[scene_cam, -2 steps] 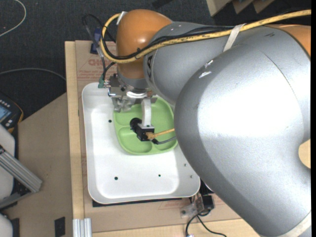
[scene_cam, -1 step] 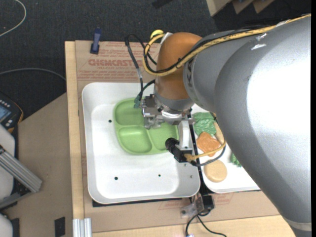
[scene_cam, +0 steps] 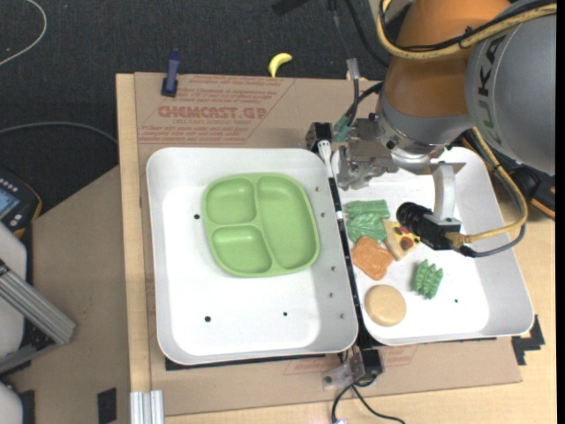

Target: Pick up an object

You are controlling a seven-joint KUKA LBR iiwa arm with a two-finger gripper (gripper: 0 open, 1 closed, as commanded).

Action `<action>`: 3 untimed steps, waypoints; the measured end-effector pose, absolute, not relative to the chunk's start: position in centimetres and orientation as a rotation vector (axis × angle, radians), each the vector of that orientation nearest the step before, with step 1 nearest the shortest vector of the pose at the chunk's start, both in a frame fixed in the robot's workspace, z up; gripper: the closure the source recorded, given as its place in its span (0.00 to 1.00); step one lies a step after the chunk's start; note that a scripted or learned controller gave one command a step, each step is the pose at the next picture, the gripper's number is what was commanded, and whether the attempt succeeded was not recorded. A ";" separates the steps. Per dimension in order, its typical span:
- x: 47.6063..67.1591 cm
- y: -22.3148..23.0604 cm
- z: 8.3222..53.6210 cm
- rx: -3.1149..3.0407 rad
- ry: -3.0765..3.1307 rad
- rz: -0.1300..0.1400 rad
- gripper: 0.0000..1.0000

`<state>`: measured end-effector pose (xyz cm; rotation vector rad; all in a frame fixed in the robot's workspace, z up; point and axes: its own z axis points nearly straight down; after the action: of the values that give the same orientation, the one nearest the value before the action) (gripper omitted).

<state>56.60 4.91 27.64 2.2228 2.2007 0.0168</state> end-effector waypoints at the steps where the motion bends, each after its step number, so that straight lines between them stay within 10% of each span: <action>1: 54.1 12.6 25.2 2.217 2.233 -0.003 1.00; 2: 51.3 20.7 26.5 2.212 2.234 0.006 1.00; 3: 58.0 22.6 37.1 2.212 2.219 0.024 1.00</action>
<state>57.98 22.60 37.08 2.2120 2.2191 0.0241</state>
